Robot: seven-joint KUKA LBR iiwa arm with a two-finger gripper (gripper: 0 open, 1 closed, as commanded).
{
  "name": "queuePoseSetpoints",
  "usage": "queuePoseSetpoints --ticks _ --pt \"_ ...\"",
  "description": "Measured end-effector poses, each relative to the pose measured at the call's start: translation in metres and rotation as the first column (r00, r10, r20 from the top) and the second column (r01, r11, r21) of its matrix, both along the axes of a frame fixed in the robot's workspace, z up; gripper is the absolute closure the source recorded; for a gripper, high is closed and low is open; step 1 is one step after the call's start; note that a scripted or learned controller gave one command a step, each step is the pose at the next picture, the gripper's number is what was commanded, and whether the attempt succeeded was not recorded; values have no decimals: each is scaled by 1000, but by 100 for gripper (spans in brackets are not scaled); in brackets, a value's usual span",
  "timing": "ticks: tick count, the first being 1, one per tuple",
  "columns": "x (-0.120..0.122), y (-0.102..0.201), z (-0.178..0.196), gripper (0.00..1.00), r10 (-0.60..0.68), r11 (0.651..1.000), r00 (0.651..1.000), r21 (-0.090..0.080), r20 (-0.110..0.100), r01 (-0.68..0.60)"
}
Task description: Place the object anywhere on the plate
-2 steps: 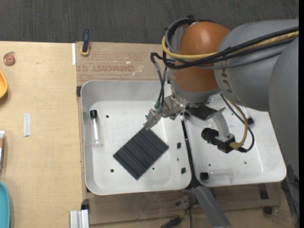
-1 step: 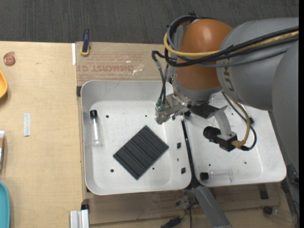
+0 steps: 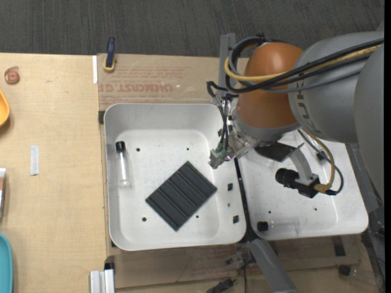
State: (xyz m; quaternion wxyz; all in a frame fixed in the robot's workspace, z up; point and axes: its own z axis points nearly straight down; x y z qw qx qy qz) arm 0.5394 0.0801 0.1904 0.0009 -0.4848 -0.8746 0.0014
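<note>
A dark ribbed square plate (image 3: 181,195) lies flat, turned like a diamond, in the lower middle of the left bin (image 3: 116,224). A clear tube with a black cap (image 3: 123,164) lies along that bin's left wall, apart from the plate. My gripper (image 3: 219,155) hangs below the orange wrist at the left bin's right wall, up and to the right of the plate and far from the tube. The wrist hides much of the gripper from above.
The right bin (image 3: 342,218) holds a small black piece (image 3: 263,226) near its front left corner. The arm's bulk and its cables (image 3: 305,185) cover the bin's upper part. A cardboard sheet (image 3: 153,81) lies behind the left bin.
</note>
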Motion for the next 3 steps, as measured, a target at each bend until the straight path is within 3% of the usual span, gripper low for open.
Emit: queuePoseSetpoints --ticks 1,2,3 --pt "73 126 -12 100 -59 998 998 -1 2 59" --pt "54 136 35 100 109 994 994 -1 3 -109" --pt "-2 141 67 100 286 958 958 0 1 -286"
